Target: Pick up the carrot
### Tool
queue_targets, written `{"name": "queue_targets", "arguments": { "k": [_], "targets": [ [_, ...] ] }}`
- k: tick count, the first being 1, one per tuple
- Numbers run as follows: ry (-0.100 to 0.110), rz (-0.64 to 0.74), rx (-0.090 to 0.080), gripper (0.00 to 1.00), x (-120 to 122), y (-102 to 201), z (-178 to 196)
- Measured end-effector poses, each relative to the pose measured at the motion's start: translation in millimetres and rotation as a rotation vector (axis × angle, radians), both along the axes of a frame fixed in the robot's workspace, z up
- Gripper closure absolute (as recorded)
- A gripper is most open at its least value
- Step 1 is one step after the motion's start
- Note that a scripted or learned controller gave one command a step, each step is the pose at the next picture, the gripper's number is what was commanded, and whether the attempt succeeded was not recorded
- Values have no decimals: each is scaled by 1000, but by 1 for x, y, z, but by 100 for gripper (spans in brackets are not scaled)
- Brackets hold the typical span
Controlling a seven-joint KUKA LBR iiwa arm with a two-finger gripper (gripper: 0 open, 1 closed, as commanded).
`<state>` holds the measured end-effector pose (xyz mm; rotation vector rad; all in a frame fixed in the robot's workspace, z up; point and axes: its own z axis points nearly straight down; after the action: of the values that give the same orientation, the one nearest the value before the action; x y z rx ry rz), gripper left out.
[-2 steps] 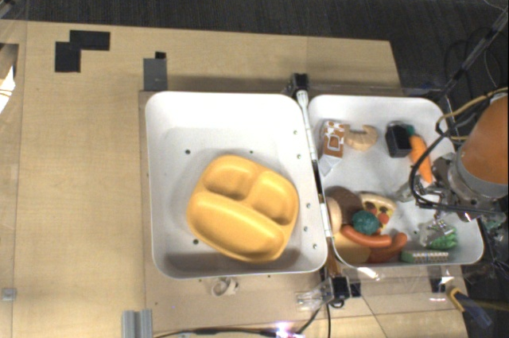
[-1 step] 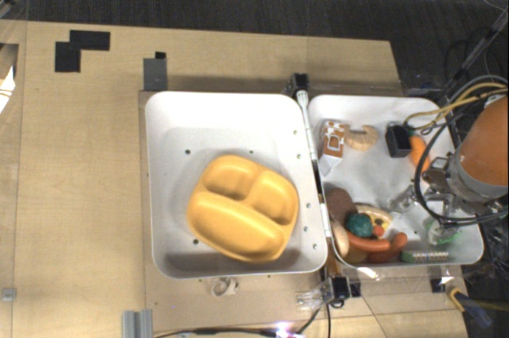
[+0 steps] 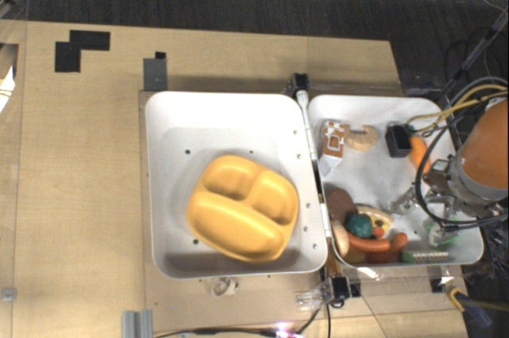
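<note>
The carrot [image 3: 418, 151] is a small orange piece in the upper right part of the right bin [image 3: 374, 110]. It lies right against the gripper [image 3: 426, 176], which reaches in from the right under the arm's orange band [image 3: 487, 147]. Cables and the wrist hide the fingertips, and I cannot tell whether the carrot is between them or only beside them.
The right bin also holds a brown-and-white box [image 3: 333, 139], a beige curved piece [image 3: 362, 138], a brown lump [image 3: 339, 202], a teal item [image 3: 359, 226], a red sausage [image 3: 375, 246] and a green piece [image 3: 423, 255]. A large yellow pepper [image 3: 242, 206] sits in the left bin [image 3: 171, 137].
</note>
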<state>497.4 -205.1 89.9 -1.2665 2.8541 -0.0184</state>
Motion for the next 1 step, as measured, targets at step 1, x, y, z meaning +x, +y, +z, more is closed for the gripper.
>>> {"name": "queue_targets", "arguments": {
  "k": [1],
  "targets": [
    [3,-132,1,0,-1,-2,0]
  ]
}}
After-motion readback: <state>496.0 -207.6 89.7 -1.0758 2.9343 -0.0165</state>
